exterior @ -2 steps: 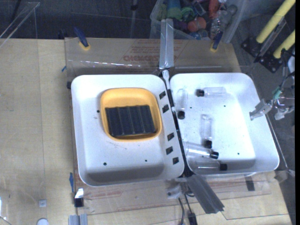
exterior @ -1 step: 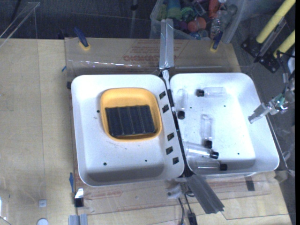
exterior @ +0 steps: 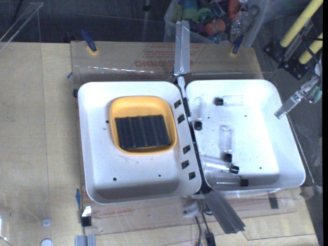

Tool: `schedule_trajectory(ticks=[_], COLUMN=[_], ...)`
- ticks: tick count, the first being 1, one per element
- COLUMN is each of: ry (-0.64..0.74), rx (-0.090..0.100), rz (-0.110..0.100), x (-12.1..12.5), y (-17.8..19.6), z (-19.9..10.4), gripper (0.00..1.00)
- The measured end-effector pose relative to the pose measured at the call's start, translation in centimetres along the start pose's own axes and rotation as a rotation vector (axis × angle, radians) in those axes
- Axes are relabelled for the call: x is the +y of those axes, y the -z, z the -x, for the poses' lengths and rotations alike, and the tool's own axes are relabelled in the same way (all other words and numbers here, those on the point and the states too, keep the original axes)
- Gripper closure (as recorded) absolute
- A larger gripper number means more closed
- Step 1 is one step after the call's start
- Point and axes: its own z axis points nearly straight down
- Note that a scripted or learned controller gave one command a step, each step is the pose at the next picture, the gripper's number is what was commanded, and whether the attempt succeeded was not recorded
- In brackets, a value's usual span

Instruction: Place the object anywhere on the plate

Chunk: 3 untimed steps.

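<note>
The worktop [exterior: 36, 137] runs pale and bare along the near edge, and on it sit two white bins side by side.

The left bin [exterior: 97, 178] holds a yellow plate [exterior: 119, 106], squarish with rounded corners, lying a little above the bin's middle. A dark ribbed slab [exterior: 142, 131] lies flat on the plate, covering most of its lower half.

A divider [exterior: 187, 137] with small dark marks runs between the bins.

The right bin [exterior: 266, 158] holds several clear tubes with dark caps, hard to make out against the white. One tube [exterior: 226, 138] lies upright in the view near the bin's middle. Another tube [exterior: 219, 165] lies slanted at the near left corner, its dark cap toward the right. A third [exterior: 228, 101] lies across the far side, cap to the left. A fourth [exterior: 197, 114] rests close against the divider. All of them are in the right bin, well apart from the plate.

The end effector [exterior: 289, 105] hangs at the right edge of the view, beyond the right bin's far right rim, with a pale finger slanting down toward the bin. Whether its fingers are apart or together cannot be told. Nothing shows between them.

A clear box of coloured toys [exterior: 215, 9] stands behind the bins.
</note>
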Motion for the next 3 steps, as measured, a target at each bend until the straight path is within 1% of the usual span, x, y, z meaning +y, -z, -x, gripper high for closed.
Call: schedule_trajectory(ticks=[1,2,3], ry=[0.195,0.523,0.539], rx=[-0.001,-0.001,0.004], rz=[0.001,0.002,0.000], x=[5.1,5.4,5.7], y=[3.9,3.8,2.4], z=[3.6,3.8,4.0], gripper=[0.00,0.00,0.00])
